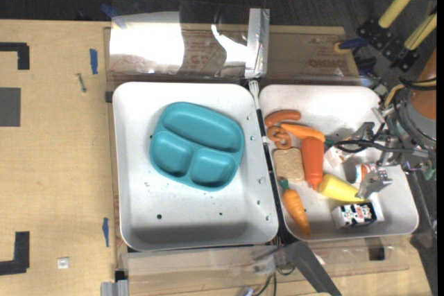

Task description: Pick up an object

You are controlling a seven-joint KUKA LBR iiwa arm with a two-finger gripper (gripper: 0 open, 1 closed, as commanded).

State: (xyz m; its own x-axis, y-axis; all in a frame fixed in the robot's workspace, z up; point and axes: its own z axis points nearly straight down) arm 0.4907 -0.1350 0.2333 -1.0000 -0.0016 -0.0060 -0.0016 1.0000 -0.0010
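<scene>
Hovering at the right bin's [409, 222] right side, the gripper [374, 180], finger spacing indeterminable, had the yellow toy [338, 188] just beside it, leftward, long axis slanting down-right.

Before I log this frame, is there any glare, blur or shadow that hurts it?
Camera view: strong glare washes out the clear sheet behind the left bin; the teal tray and toy food are evenly lit and sharp; the gripper area is cluttered and soft, so its fingers are hard to read.

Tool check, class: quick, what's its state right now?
Tool: over the right bin, near the yellow object; open or closed cannot be told.
</scene>
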